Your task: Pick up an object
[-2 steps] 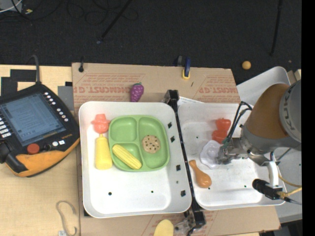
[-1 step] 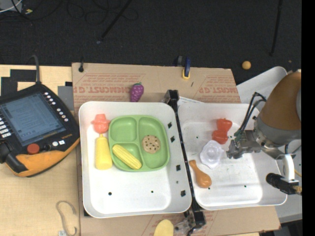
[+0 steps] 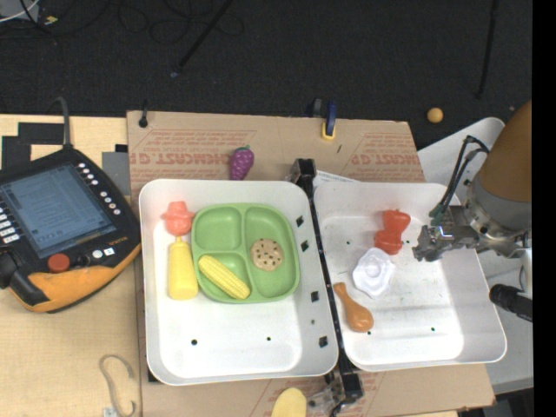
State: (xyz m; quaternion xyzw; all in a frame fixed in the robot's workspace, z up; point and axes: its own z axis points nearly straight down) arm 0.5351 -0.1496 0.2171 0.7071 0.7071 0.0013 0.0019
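Note:
In the right bin [image 3: 469,337] lie a red toy [image 3: 393,230], a white crumpled object [image 3: 374,273] and an orange-brown drumstick [image 3: 353,307]. My gripper [image 3: 428,247] hangs over the right bin's right half, just right of the red toy and apart from it. Nothing shows between it and the bin floor. The left bin [image 3: 226,341] holds a green divided plate [image 3: 243,252] with a corn cob [image 3: 224,276] and a cookie [image 3: 267,254], plus a yellow bottle [image 3: 181,269] and a pink-red toy [image 3: 177,218].
A teach pendant [image 3: 61,224] lies at the left of the bench. A purple grape toy [image 3: 241,162] sits on the cardboard behind the left bin. A yellow object [image 3: 290,402] lies at the front edge. The arm's body [image 3: 508,181] stands at the right.

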